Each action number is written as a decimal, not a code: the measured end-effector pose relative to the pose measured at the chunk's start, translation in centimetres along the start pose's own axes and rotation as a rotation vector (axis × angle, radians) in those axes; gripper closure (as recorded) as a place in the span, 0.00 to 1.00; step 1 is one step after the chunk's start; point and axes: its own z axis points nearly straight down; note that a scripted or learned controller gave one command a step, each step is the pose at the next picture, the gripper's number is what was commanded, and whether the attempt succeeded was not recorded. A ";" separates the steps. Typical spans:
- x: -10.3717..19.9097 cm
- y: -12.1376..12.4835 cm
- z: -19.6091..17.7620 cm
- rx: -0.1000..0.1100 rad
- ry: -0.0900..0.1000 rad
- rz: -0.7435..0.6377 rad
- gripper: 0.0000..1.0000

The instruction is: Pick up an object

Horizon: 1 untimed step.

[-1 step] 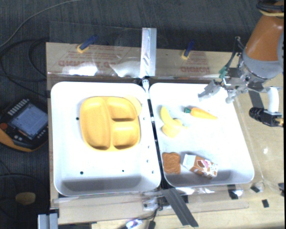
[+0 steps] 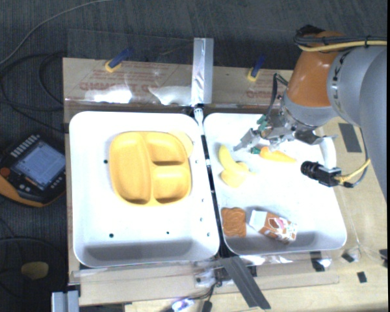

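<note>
My gripper [image 2: 259,144] hangs low over the upper part of the right bin [image 2: 325,220], below the orange-banded wrist. Its fingers stand open, one reaching left toward the yellow banana-shaped piece [image 2: 229,164]. An orange, carrot-like item [image 2: 279,155] lies just right of the fingertips, touching or nearly touching them; nothing sits between the fingers. A brown square waffle-like piece [image 2: 233,221] and a small printed packet [image 2: 273,225] lie near the bin's front wall.
The left bin [image 2: 91,239] holds a yellow divided tray [image 2: 150,166]. A raised wall [image 2: 208,174] separates the two bins. A black cable connector [image 2: 315,170] hangs off the arm above the right bin's right side.
</note>
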 end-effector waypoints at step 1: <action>0.8 -1.1 0.1 0.001 0.000 0.271 0.00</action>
